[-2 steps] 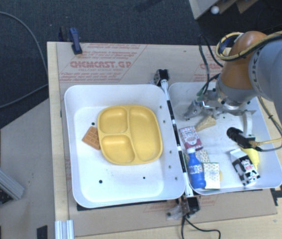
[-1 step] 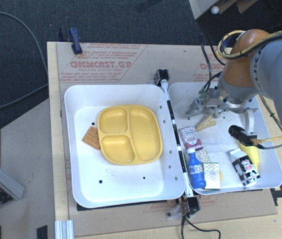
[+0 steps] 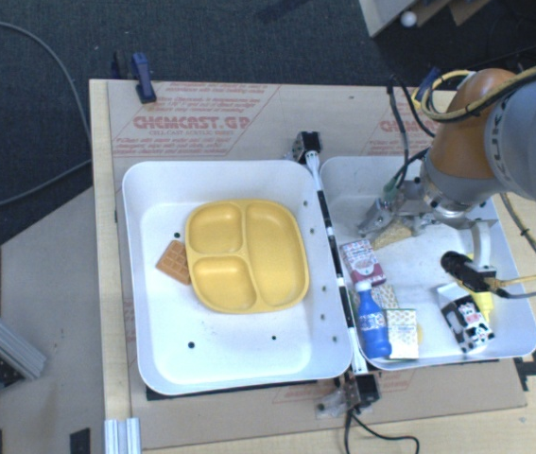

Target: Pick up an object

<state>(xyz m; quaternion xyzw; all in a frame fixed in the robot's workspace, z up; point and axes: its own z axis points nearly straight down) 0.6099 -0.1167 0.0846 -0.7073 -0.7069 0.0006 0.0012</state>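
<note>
- the small carton (image 3: pixel 360 261) lay by the right bin (image 3: pixel 523 334)'s left wall, long axis slanting toward the near edge.
- the blue bottle (image 3: pixel 371 323) lay just nearer the front corner.
- the gripper (image 3: pixel 392 218) hung toward the bin's far edge, above the carton; i couldn't tell its opening.

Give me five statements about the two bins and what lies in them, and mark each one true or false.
1. The yellow divided plate lies in the left bin. True.
2. The blue bottle lies in the left bin. False: it lies in the right bin, near the wall between the two bins.
3. A brown waffle-like piece sits at the plate's left edge. True.
4. The end effector is over the left bin. False: it is over the upper part of the right bin.
5. The plate has a single undivided well. False: it has three compartments.
</note>
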